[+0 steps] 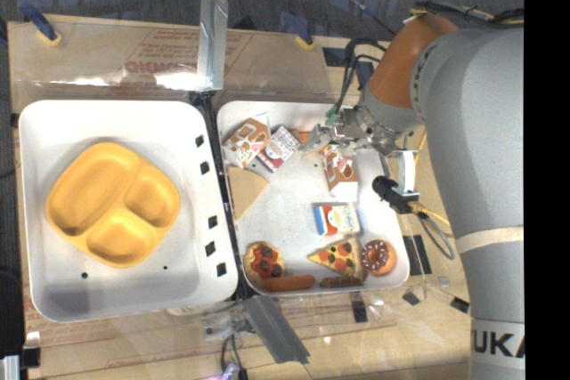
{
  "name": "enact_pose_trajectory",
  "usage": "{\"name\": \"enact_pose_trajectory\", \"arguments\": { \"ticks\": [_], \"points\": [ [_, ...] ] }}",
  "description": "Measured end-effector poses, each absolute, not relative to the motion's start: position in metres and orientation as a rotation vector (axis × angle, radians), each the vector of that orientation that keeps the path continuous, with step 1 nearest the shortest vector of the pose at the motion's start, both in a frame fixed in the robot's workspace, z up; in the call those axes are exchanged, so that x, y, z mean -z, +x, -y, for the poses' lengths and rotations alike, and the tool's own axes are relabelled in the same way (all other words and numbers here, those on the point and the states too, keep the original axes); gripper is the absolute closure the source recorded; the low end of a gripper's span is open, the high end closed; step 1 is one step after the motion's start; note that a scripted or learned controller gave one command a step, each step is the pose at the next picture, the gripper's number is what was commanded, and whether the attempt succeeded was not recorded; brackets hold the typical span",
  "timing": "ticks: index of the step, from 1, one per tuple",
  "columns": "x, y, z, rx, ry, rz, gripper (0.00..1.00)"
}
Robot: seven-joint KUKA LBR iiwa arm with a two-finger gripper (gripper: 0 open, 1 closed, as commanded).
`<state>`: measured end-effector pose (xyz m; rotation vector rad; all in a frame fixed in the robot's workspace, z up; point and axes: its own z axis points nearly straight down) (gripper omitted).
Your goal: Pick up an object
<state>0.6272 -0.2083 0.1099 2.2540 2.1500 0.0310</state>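
Note:
My gripper (341, 136) hangs over the upper right part of the right bin (294, 200). Directly under it lies a small brown and white packet (339, 166), and I cannot tell whether the two touch. Further left in this bin are a gingerbread-coloured packet (247, 141), a pink and white packet (282, 143) and a tan wedge (248, 188). A blue, white and orange carton (336, 218) lies at the middle right. Along the front wall sit a round pizza (264, 260), a sausage (285, 283), a pizza slice (334, 256) and a doughnut (377, 256).
The left bin (53, 129) holds a yellow divided plate (111, 202). The grey arm (472, 147) with its orange band (401, 67) covers the bench to the right of the bins. A black cable (396, 191) hangs by the right bin's right wall.

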Motion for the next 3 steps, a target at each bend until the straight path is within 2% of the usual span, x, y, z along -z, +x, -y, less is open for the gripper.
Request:
{"name": "enact_pose_trajectory", "arguments": {
  "ticks": [1, 2, 3],
  "points": [
    [-0.123, 0.629, 0.210, -0.031, 2.240, -2.151, 1.00],
    [-0.285, 0.641, 0.205, -0.012, 2.397, -2.012, 1.00],
    [-0.212, 0.657, 0.124, 0.007, 2.486, -1.933, 1.00]
  ]
}}
